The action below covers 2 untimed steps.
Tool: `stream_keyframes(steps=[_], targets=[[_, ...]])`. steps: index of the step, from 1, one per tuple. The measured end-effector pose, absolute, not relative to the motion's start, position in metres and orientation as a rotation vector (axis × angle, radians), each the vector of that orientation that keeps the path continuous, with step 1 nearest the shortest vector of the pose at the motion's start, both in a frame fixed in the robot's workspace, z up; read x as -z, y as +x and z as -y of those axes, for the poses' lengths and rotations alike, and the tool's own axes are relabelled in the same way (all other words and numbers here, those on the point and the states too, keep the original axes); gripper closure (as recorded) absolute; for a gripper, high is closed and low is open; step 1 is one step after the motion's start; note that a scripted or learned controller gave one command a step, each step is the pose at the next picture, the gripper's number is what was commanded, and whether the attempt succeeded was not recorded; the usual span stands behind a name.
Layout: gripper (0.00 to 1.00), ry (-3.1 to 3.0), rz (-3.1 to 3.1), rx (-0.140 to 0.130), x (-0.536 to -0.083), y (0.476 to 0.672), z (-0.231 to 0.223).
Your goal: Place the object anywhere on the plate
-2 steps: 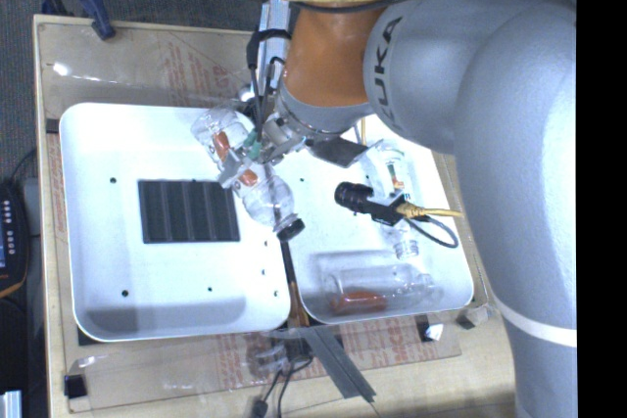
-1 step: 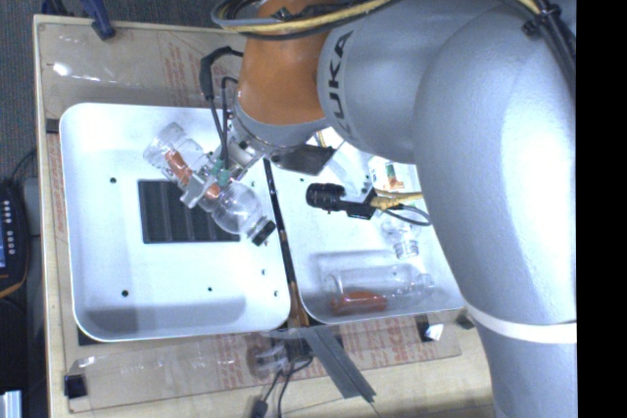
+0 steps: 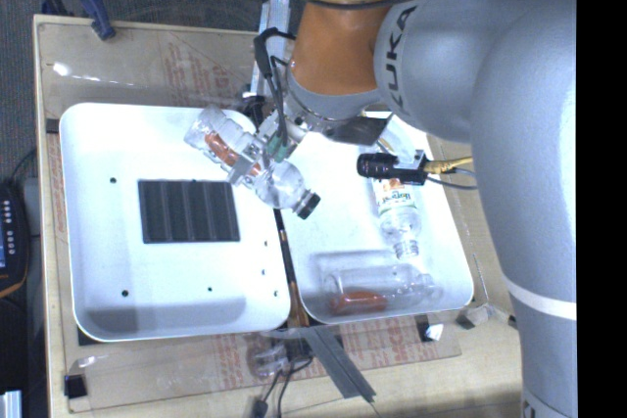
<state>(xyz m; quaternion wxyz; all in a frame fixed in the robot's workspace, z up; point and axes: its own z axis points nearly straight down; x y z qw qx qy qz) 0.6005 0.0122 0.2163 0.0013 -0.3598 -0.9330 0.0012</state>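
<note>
A dark ribbed rectangular plate point(image 3: 189, 210) lies flat in the left bin point(image 3: 98, 289). In the right bin point(image 3: 458, 281) a clear bottle point(image 3: 397, 210) with a white label and a black cap lies on its side. A clear container point(image 3: 377, 287) with something orange inside lies near that bin's front wall. My gripper point(image 3: 257, 163), clear plastic with copper-coloured parts, hangs under the orange wrist band over the left bin's far right corner. It is just beyond the plate's far right corner. I see nothing clearly held in it.
The divider point(image 3: 285, 259) between the two bins runs just right of the plate. A blue clamp point(image 3: 98, 15) sits at the bench's far left corner. The grey arm covers the far right of the right bin.
</note>
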Motion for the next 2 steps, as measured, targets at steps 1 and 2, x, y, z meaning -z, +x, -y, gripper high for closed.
stream_keyframes(steps=[1, 2], targets=[[1.0, -0.694, 3.058, -0.004, -0.2008, 0.5717, -0.0567], [0.0, -0.695, 3.059, -0.004, -0.2013, 0.572, -0.0562]])
